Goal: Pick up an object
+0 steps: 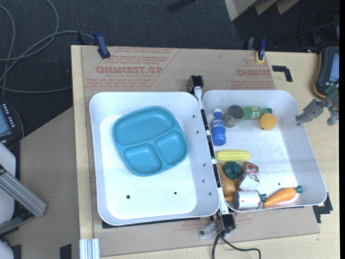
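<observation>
The right bin holds several toy foods. A blue bottle lies by its left wall. A green bottle with a grey cap and a small orange fruit lie at the back. Toward the front are a yellow corn cob, a dark green piece, a white and red can and a carrot. My gripper hovers just outside the right bin's far right rim. Its fingers are spread apart and hold nothing.
In the left bin a blue three-section plate lies toward the back. Both bins rest on a cardboard sheet held by blue clamps. Cables run over the dark floor at the upper left.
</observation>
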Tool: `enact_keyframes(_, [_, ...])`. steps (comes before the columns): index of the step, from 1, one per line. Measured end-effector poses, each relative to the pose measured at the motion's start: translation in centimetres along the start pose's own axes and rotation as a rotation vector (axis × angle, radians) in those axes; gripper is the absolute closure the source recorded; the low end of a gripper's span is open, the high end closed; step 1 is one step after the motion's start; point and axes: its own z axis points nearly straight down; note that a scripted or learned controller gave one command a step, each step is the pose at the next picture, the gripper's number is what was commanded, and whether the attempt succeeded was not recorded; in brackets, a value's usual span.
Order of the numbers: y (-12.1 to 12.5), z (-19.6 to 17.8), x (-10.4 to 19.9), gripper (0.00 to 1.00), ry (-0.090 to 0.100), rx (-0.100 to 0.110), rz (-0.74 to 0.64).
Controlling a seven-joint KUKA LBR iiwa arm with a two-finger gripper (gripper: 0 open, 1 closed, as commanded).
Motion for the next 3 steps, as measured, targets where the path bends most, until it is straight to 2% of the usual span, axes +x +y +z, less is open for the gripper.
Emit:
enact_keyframes(1, [0.7, 19.4, 4.8, 0.0, 0.007, 0.013, -0.004])
enact_keyframes(2, [9.1, 5.7, 2.3, 0.0, -0.008, -0.021, -0.003])
enact_keyframes(3, [5.1, 18.7, 0.3, 0.0, 0.006, -0.001, -0.004])
